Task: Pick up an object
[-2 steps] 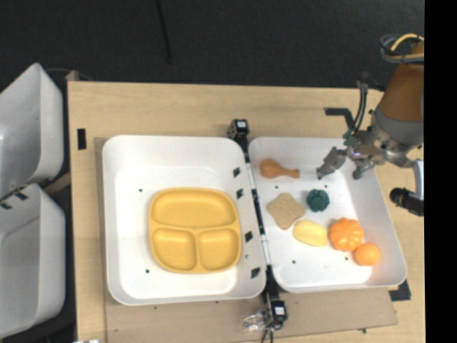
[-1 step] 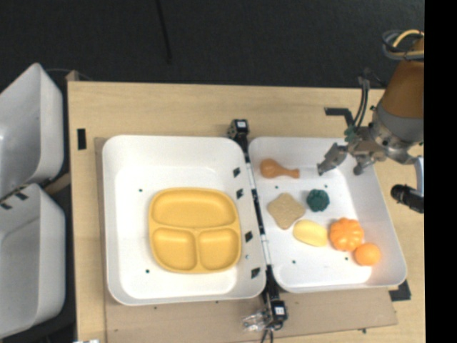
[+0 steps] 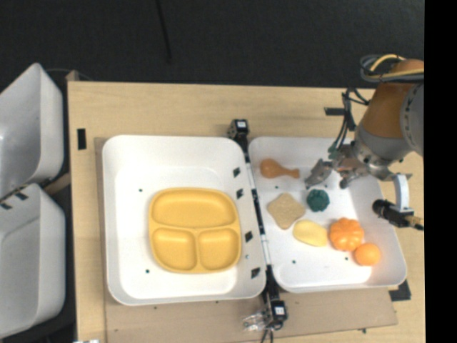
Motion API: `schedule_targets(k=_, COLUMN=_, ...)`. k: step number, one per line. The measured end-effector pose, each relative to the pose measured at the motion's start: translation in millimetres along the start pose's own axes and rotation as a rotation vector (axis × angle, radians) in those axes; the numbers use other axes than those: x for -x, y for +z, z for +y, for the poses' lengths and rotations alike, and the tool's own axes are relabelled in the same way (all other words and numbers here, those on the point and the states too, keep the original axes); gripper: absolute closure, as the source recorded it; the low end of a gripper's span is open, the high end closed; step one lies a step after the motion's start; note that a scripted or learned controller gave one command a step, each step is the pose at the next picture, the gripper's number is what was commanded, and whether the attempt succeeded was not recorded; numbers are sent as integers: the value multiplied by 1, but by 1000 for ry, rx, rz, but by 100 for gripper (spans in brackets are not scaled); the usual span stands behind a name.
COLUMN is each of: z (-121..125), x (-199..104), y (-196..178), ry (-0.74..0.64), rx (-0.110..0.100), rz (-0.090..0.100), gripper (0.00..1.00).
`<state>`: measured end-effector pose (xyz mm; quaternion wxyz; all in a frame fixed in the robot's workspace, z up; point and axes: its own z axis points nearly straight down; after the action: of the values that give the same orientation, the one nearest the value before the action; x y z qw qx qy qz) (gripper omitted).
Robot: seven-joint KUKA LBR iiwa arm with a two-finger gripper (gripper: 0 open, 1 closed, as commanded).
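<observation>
1. Centrally on the wooden worktop [image 3: 86, 277]: two shallow white bins side by side, left bin [image 3: 125, 263] and right bin [image 3: 335, 277], joined along a seam with small black clips.
2. Inside the left bin: yellow divided tray [image 3: 194, 229], three compartments, one wide compartment on the far side and two smaller ones on the near side.
3. Entering from the right: grey arm with orange band [image 3: 382, 113], wrist over the far right part of the right bin.
4. End effector [image 3: 333, 173]: fingers spread apart, nothing between them, poised just above and beside the dark green object [image 3: 318, 200].
5. Dark green object: rounded, no clear long axis, near the middle of the right bin.
6. Tan drumstick-shaped piece [image 3: 277, 168]: long axis roughly left to right, thick end toward the left bin, thin end pointing toward the end effector.
7. Beige flat slice [image 3: 285, 210]: lying as a diamond, just left of the green object.
8. Pale yellow oval [image 3: 310, 233]: long axis slanting from upper left to lower right, touching or just beside the orange pumpkin-like piece [image 3: 346, 234].
9. Small orange ball [image 3: 367, 254]: just beside the pumpkin-like piece, near the right bin's near right corner.
10. No legible writing or labels on any item.
</observation>
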<state>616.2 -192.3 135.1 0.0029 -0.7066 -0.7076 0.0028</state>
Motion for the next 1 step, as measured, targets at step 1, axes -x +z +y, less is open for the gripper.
schedule_targets(k=1, z=-1, x=1, y=40, ry=2, rx=2, rz=-1, gripper=0)
